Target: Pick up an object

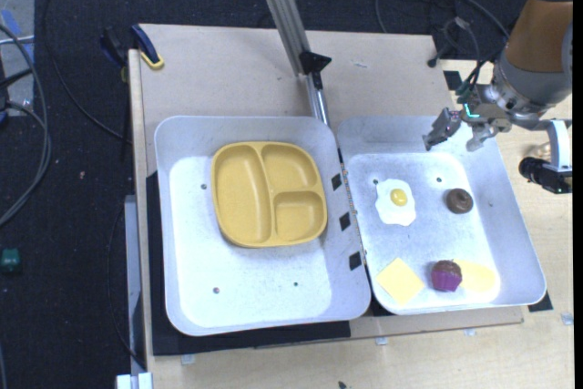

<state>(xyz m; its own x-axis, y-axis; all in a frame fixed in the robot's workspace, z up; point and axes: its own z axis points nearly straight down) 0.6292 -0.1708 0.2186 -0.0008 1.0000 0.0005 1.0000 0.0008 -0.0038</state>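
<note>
In the right bin (510, 196) lie a fried egg (396, 202), a brown chocolate doughnut (459, 200), a yellow cheese slice (400, 280), a purple round piece (445, 276) and a pale yellow flat piece (479, 277). My gripper (460, 131) hangs over the bin's far edge, above and beyond the doughnut, its two dark fingers spread apart with nothing between them.
The left bin (182, 223) holds a yellow divided plate (270, 193). A slanted metal pole (287, 14) runs down to the gap between the bins. Cables lie on the dark floor beyond the bench.
</note>
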